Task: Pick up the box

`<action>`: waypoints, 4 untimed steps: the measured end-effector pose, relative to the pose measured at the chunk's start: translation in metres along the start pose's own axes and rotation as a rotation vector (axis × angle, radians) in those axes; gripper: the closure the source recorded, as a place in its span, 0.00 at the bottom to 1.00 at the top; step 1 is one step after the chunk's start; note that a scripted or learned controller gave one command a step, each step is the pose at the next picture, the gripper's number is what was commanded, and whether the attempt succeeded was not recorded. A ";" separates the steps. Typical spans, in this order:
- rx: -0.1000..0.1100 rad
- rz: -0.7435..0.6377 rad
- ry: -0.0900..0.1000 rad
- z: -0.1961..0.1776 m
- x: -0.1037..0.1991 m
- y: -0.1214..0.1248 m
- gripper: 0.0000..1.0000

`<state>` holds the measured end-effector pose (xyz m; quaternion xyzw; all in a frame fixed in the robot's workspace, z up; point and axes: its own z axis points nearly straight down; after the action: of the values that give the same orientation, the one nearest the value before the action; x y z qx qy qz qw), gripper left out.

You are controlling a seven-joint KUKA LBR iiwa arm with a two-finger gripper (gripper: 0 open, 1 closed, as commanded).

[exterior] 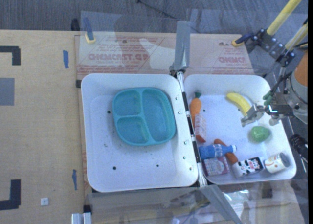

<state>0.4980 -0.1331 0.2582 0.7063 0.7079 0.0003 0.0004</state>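
— Nearest to us sits the box (252, 165), black and white, against the front wall of the right bin (220, 79). We count it as the task's thing.

— Where does it lie from the gripper (253, 114)?

— Straight toward us from it, well apart, with a green lump (259, 133) in between. That lump lies just beside the gripper, on its near side and a touch toward the arm.

— What flanks the box?

— A pale cup (277, 162) lies on its side, just beside the box, out toward the arm's side. On the other side we see a pink packet (216, 166) near it, and a blue bottle (216, 150) lying flat just behind that packet.

— And the gripper itself, wide or narrow?

— We cannot tell; it is small and blurred in this view. It hangs over the far right part of the right bin, and we see the orange band (304, 71) behind it at the edge.

— Anything else close by?

— A banana (238, 101) lies just beyond the gripper, on the side away from the arm. Farther that way, a carrot (195, 106) rests along the divider. Past the divider, well apart from the gripper, we see the left bin (98, 169) with a teal plate (144, 116) of three sections.
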 end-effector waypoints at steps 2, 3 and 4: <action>-0.006 -0.094 -0.001 0.170 0.014 0.091 0.00; -0.008 0.051 -0.001 0.170 0.018 0.027 0.00; -0.008 0.168 -0.004 0.170 0.036 0.053 0.00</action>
<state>0.5516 -0.0969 0.0884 0.7631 0.6462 0.0017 0.0045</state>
